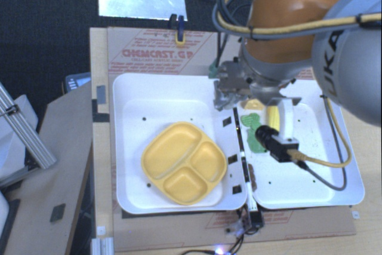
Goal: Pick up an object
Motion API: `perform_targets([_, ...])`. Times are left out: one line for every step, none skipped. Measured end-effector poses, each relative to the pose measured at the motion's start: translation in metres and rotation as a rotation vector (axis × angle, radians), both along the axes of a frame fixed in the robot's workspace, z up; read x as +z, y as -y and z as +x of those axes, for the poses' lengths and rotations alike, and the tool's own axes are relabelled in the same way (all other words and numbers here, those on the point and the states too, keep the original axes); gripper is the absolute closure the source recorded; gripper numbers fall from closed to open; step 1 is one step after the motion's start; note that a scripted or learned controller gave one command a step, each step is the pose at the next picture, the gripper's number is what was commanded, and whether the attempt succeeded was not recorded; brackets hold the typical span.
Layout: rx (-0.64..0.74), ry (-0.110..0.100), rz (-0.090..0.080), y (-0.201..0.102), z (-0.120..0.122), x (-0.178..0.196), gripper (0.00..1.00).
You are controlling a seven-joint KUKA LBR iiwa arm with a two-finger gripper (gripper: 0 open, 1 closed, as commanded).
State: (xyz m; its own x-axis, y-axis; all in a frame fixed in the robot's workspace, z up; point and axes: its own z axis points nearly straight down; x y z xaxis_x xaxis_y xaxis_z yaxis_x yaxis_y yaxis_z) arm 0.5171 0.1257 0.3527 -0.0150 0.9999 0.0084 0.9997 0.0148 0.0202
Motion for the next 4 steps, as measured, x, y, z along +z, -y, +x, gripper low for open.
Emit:
perform_targets([-0.008, -0.021, -0.008, -0.01, -0.031, -0.02, 1.0])
perform_targets([-0.002, -0.026, -0.008, -0.107, -0.033, -0.108, 1.0])
perform_targets([-0.021, -0.014, -0.008, -0.014, -0.029, -0.046, 1.0])
perform_targets([-0.014, -0.017, -0.009, -0.02, 0.049, -0.085, 1.0])
